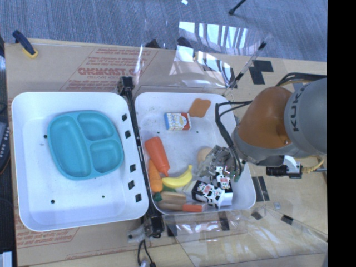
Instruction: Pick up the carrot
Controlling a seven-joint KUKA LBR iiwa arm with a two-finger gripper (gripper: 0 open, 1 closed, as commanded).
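The carrot [154, 178] is a short orange piece with a green end, lying along the left wall of the right bin [146, 107]. A longer orange-red piece [158, 153] lies just above it and a yellow banana [178, 178] touches its right side. My gripper [218, 168] hangs low over the bin's right part, well to the right of the carrot. It sits just above a black-and-white cow-patterned box [210, 193]. Nothing shows in its grasp.
The right bin also holds a small carton [177, 121], a flat orange piece [199, 107], a tan lump [204, 153], a brown bun [172, 199] and a thin orange stick [192, 208]. A teal divided plate [84, 143] lies in the left bin [22, 166].
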